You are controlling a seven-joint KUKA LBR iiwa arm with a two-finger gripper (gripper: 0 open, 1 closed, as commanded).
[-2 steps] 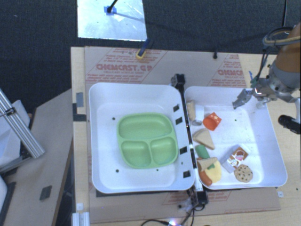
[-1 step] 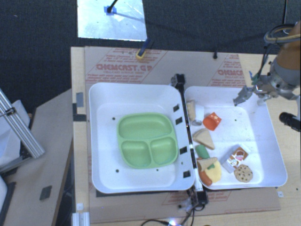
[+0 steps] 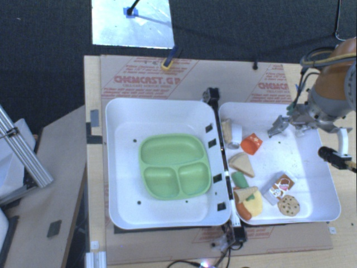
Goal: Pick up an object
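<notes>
Gripper (image 3: 277, 128) hangs over the far part of the right bin (image 3: 318, 166), its fingers slightly spread with nothing between them. Just to its left lies an orange block (image 3: 251, 143) on the bin floor, apart from the fingers. Nearer the camera sit a sandwich wedge (image 3: 242, 164) and a cookie (image 3: 288, 205).

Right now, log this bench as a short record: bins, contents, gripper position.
left bin: holds a green divided tray
right bin: holds toy food
items near divider: orange block, sandwich wedge, green piece, yellow piece
items toward front: small printed packet, cookie
gripper: above the right bin's back area, right of the orange block, nothing seen between its fingers
arm: enters from the right
</notes>
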